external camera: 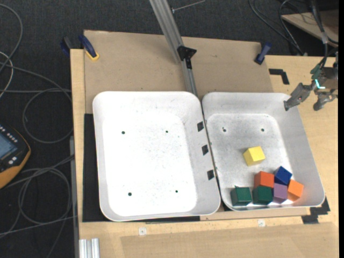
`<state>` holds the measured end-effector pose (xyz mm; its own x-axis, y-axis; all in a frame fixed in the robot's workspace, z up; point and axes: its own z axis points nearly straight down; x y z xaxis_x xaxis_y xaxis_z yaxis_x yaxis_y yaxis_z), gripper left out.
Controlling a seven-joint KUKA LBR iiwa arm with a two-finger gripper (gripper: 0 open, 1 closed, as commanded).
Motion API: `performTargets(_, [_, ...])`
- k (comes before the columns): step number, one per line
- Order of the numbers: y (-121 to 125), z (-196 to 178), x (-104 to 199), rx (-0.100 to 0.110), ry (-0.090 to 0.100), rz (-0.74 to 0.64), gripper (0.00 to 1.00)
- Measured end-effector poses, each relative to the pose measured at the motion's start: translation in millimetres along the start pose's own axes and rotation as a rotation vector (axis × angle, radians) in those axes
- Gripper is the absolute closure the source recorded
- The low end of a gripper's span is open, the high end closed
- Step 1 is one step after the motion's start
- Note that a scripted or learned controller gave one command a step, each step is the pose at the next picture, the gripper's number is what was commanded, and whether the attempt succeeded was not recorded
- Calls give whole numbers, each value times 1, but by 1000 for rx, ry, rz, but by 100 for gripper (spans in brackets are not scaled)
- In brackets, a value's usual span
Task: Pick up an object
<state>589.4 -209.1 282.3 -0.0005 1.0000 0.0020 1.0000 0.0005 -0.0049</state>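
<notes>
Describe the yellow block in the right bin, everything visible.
The yellow block is a small cube, matte, evenly colored, material not clear from here. It sits flat on the floor of the right bin, turned slightly askew to the bin walls, near the bin's middle. Nothing touches it: it stands apart from the cluster of colored blocks at the near edge, and the gripper is off at the bin's far right corner.

Blue clamps (88, 48) grip the wooden bench (140, 63).

One fixed overhead camera, slanted down over both white bins (107, 106), fairly distant.
</notes>
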Motion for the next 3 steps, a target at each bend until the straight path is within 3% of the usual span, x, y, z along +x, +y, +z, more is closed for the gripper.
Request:
performTargets(1, [1,-3,0,-4,-2,-1,0])
performTargets(3, [-2,112,15,3,1,0,0])
